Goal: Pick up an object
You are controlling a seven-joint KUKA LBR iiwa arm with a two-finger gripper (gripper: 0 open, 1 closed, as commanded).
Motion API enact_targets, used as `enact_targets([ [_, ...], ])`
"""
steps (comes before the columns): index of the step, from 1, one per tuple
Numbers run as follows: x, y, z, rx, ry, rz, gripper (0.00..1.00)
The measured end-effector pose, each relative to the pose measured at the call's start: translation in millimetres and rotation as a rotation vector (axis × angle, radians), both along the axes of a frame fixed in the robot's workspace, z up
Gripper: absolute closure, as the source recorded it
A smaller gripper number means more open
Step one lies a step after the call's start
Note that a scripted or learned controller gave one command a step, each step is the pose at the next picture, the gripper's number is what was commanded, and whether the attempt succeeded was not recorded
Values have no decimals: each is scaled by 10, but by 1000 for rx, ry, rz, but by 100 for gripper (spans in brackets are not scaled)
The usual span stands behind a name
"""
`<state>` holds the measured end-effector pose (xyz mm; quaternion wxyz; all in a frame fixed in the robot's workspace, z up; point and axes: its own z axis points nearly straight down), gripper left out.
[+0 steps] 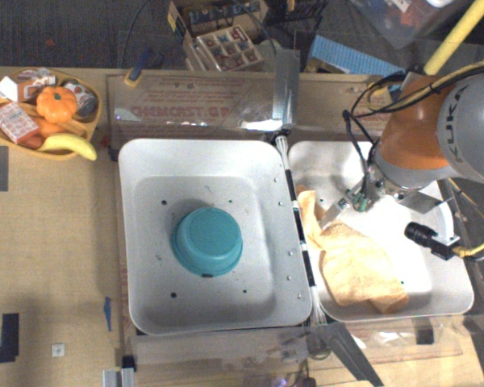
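Note:
A teal bowl (pixel 208 240) lies upside down near the middle of the left bin (pixel 141 164). A crumpled yellow cloth (pixel 356 269) fills the front left of the right bin (pixel 448 293), with one strip running up along the bin's left wall. My gripper (pixel 337 209) reaches down into the right bin from the grey and orange arm (pixel 415 147). Its tip is just above the cloth's upper edge, close to the bin's left wall. The wrist hides how its tip stands.
A yellow dish of toy fruit and small boxes (pixel 42 121) sits on the bench at far left. Cartons and clutter (pixel 222 31) stand behind the bins. A black cable plug (pixel 423 235) hangs over the right bin's right half.

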<state>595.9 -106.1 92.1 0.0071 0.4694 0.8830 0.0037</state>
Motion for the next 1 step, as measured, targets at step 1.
enact_targets([
  [1, 9, -17, 110, 1, -4, -4, 100],
])
